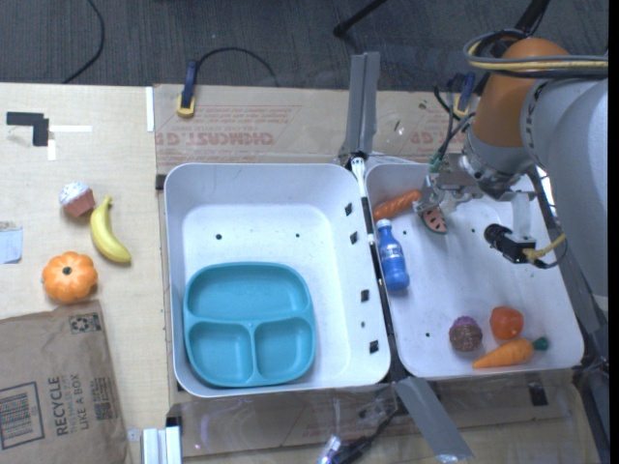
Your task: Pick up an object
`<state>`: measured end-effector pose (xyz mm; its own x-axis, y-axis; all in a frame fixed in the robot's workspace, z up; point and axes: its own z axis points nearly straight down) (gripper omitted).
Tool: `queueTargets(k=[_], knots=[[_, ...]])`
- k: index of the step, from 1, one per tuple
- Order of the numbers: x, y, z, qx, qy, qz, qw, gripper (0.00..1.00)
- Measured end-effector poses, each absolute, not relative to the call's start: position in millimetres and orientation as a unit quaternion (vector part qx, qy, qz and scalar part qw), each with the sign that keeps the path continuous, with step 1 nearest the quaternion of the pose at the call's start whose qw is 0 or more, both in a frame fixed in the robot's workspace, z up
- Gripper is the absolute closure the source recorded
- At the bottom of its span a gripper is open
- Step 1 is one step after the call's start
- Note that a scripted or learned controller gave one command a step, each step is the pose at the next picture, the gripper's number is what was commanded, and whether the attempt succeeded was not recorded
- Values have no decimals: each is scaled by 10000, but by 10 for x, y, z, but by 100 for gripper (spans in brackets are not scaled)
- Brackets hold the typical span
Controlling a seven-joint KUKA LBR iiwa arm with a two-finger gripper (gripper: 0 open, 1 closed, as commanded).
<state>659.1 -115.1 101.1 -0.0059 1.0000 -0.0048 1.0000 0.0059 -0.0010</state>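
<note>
Hovering — fingers (432, 201) over rt bin (464, 269) (near orange sausage (397, 204))

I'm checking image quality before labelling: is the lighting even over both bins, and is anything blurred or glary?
Camera view: light is soft and even over the left bin and right bin, shadows faint; the blue tray and blue bottle look sharp; the gripper is small and slightly soft; no strong glare.

A banana (109, 232), pumpkin (70, 277) and cupcake (76, 199) lie on the bench (58, 162).
</note>
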Motion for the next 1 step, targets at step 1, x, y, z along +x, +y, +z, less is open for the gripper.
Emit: queueTargets(k=[1], knots=[[6590, -1149, 1009, 7051, 7092, -21, 11, 0]])
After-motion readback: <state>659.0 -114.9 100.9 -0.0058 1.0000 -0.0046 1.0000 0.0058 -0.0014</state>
